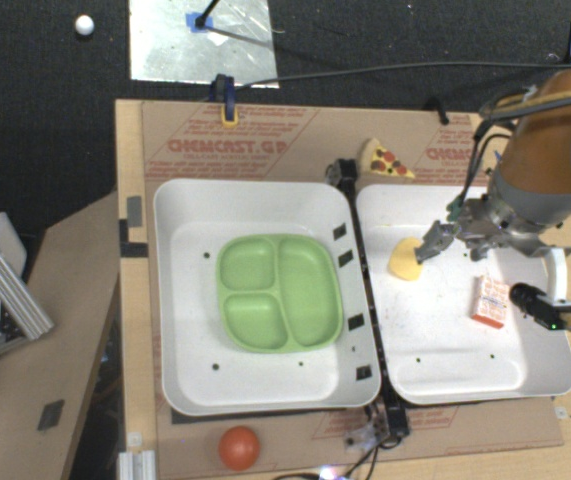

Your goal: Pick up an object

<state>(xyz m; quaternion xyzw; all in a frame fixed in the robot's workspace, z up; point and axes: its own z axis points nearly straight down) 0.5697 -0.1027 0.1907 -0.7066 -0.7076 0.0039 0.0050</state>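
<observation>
While jaws [431,245] hang just beside the yellow lump [405,261], state: cannot tell
Recommend centring over the lump, clear of the small box [490,301], before closing

In the right bin [445,383] lay two things. A pale yellow lump [404,261], rounded and smooth, sat on the bin floor toward its left wall, in the upper half. The gripper [432,245] hung right at the lump's upper right edge, touching it or near enough; contact could not be made out. Further right, well apart from the lump, a small box [489,301] lay flat, white with red-orange print, its long side running up and down the view with a slight tilt. It rested near the middle of the floor's right part.
</observation>
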